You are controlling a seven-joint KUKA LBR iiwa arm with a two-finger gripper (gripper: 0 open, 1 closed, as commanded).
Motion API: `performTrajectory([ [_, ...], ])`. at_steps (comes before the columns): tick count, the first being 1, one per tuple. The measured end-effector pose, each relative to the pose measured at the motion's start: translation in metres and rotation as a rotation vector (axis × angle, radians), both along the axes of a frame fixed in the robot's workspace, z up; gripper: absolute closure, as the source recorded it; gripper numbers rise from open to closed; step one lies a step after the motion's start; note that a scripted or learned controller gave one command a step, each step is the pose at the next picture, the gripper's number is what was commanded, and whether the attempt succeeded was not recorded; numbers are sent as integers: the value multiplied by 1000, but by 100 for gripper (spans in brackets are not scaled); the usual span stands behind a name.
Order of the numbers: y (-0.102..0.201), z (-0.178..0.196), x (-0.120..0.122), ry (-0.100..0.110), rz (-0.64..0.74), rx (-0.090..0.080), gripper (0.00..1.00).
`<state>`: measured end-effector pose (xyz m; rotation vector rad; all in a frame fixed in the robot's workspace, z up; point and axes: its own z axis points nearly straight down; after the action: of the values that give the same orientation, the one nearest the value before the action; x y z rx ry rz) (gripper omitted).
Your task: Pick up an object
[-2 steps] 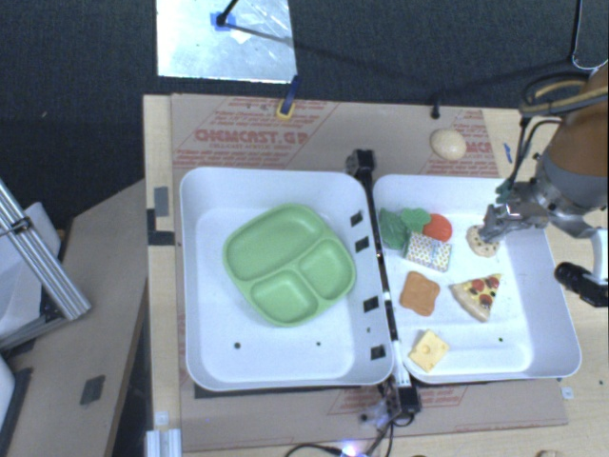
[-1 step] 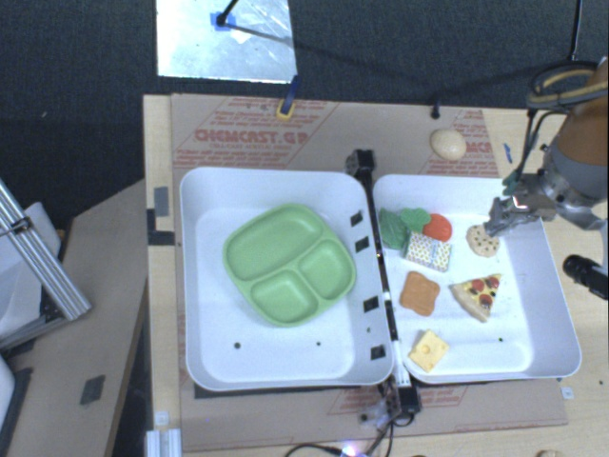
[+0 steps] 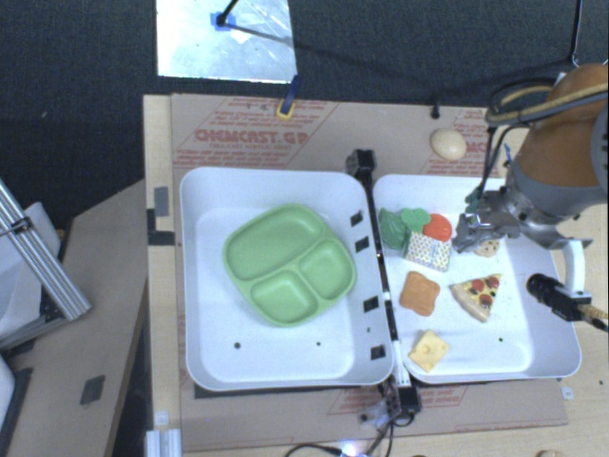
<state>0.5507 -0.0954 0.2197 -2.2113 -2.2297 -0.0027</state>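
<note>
A glossy pale-green plastic plate with three moulded compartments (image 3: 288, 264) lies in the left shallow white bin (image 3: 205, 350). The right white bin (image 3: 547, 355) holds small toy foods: a green leafy piece (image 3: 400, 225), a red round piece (image 3: 438, 227), a speckled white block (image 3: 427, 249), an orange breaded-looking square (image 3: 420, 293), a triangular pizza slice with red dots (image 3: 477, 295), a yellow cheese-like wedge (image 3: 428, 350) and a small tan cookie-like disc (image 3: 488, 248). The grey arm with its orange band (image 3: 571, 127) reaches in from the right, wrist bent downward. Its metal claw (image 3: 473, 233) hangs low over the right bin, touching or just above the cookie-like disc, just right of the speckled block; whether it is apart or together cannot be told. A beige egg-shaped object (image 3: 448, 143) rests on the cardboard-covered table (image 3: 247, 131) behind the bins.
</note>
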Motion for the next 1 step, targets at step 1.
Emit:
performTrajectory([
  [1,46,-6,-13,0,0,0,100],
])
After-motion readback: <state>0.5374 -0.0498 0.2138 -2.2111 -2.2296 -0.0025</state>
